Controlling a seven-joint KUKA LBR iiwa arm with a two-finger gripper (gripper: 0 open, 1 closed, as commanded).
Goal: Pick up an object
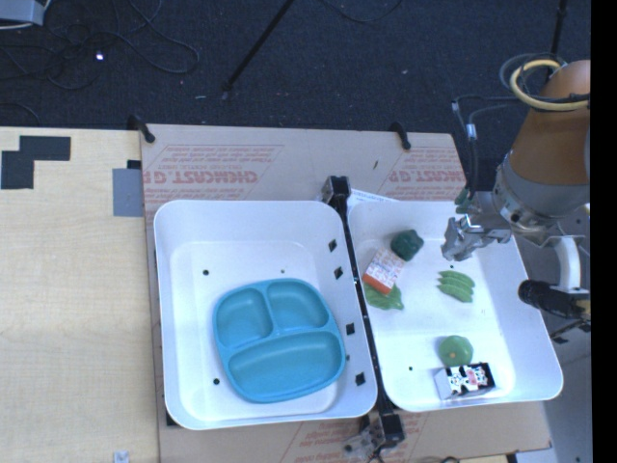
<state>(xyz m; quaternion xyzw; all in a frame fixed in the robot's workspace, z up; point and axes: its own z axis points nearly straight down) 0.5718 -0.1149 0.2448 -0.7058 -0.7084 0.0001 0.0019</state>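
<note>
White right bin (540, 374), as I see it: dark green lump (407, 244), pea pod (457, 285), carton (384, 272), round green fruit (455, 348), patterned card (466, 379). Hand (459, 239) above pod, holding nothing; spread unclear. Blue tray (278, 340) in left bin (193, 230).

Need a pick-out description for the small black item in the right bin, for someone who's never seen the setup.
Start at the right bin, the one without the blue tray. Go to its near corner, below the round green object. The black card lies flat there, the only dark, boxy item among green pieces.
</note>
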